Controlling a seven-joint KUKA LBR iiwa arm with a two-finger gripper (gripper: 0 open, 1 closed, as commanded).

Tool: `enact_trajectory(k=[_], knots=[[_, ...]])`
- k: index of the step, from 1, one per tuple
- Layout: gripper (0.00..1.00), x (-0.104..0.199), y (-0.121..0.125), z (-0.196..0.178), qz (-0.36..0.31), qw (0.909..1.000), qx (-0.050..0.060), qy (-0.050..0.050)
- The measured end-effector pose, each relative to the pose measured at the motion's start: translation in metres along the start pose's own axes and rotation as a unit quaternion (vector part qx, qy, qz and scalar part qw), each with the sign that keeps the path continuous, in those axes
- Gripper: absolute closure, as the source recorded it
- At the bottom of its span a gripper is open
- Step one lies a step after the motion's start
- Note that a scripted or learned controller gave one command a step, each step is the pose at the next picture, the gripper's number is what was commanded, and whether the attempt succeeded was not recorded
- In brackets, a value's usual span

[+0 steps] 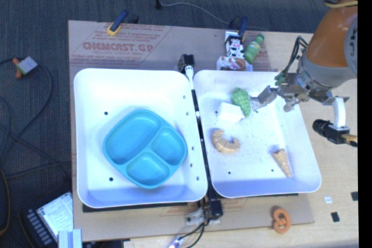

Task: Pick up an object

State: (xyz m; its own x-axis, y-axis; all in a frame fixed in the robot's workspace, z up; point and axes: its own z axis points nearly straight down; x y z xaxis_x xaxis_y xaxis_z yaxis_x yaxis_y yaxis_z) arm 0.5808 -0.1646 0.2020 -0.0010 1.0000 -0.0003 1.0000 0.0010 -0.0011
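Right bin (302, 186): green toy (242, 100), white block (229, 112), croissant (224, 142), cone (282, 161). Gripper (260, 100) beside green toy; finger spread indiscernible.

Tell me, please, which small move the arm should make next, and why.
Probably lower the gripper a little toward the bumpy green toy. It sits close beside that toy in the right white bin, with nothing visibly held. The white block and the tan croissant-shaped toy lie farther off.
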Motion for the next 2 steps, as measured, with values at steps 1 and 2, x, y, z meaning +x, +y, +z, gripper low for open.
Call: enact_trajectory(k=[1, 2], knots=[[0.00, 0.028, -0.040, 0.100, 0.000, 1.0000, 0.003, 0.001], [0.00, 0.065, -0.098, 0.109, 0.001, 1.0000, 0.001, 0.001]])
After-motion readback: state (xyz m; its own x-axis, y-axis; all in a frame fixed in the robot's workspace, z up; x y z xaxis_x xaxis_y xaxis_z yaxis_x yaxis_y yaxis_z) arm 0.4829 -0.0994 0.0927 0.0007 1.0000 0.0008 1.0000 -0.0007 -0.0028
